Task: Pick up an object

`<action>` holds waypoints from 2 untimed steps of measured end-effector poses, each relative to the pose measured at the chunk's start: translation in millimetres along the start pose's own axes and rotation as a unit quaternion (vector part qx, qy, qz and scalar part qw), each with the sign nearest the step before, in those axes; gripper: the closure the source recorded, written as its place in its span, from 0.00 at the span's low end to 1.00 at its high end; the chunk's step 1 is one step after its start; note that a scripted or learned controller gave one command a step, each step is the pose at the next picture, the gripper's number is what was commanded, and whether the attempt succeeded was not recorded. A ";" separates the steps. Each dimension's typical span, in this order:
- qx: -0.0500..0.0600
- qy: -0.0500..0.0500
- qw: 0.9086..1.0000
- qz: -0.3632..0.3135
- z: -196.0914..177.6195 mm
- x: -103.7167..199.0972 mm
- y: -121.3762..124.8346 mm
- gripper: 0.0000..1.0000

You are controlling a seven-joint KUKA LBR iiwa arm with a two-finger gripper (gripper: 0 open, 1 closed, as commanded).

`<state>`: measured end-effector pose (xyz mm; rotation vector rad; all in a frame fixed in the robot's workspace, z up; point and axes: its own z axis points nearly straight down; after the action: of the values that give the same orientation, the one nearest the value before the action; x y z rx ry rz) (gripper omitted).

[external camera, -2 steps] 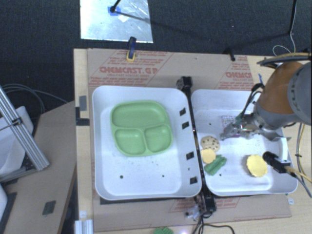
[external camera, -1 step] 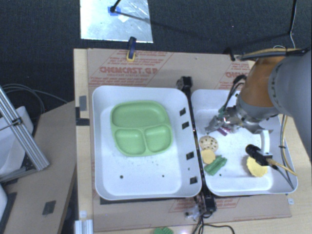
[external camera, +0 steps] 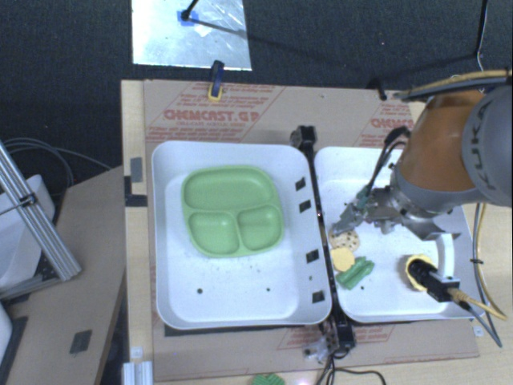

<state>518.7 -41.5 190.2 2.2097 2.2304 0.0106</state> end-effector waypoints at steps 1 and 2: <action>0.004 -0.002 1.000 0.007 45.7 -65.6 5.2 0.00; 0.001 -0.003 1.000 0.003 107.0 -58.1 47.5 0.00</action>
<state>567.4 -98.8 83.3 2.2143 2.2226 0.0030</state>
